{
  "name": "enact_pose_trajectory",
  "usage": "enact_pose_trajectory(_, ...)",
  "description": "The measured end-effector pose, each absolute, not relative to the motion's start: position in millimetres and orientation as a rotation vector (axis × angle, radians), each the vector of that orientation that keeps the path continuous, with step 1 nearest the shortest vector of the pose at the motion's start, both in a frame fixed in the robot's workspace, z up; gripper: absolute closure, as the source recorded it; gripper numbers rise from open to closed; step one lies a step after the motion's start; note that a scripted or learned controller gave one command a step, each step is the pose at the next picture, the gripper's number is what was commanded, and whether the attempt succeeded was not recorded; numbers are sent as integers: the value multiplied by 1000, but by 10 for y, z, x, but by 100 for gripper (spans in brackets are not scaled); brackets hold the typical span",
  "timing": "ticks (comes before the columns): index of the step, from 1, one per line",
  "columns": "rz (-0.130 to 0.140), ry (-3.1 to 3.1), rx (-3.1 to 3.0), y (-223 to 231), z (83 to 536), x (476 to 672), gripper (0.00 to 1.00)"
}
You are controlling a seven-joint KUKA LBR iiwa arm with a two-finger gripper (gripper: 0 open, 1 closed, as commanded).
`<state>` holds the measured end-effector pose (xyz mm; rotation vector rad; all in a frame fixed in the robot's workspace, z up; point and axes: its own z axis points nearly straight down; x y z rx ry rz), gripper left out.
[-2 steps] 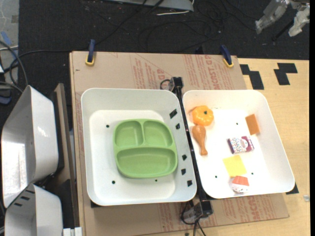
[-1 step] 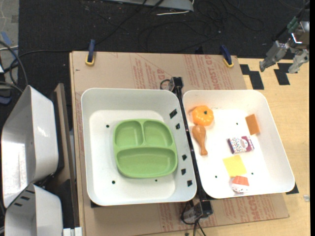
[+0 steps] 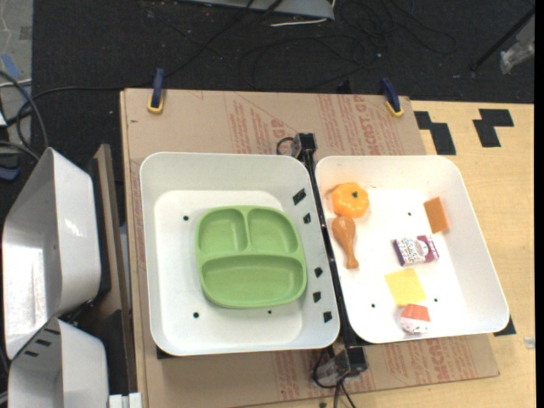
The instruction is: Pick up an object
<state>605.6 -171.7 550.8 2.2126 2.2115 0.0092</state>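
Left bin [image 3: 170, 313]: one green tray [image 3: 252, 257], centred. Right bin [image 3: 476, 228]: six items, pumpkin [image 3: 349, 201] at 10 o'clock; centre lay open. Gripper state unknown.

One fixed camera looks down at a slant on both white bins [image 3: 161, 228].

Green divided plate [image 3: 252, 257] in left bin [image 3: 161, 253], toy foods in right bin [image 3: 472, 236]

Glossy green plastic tray [image 3: 252, 257]
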Motion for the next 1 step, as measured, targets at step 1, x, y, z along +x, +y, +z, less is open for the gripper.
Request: enact_pose_trajectory(1,-14,2228,2236,-1709,3983,5637,0)
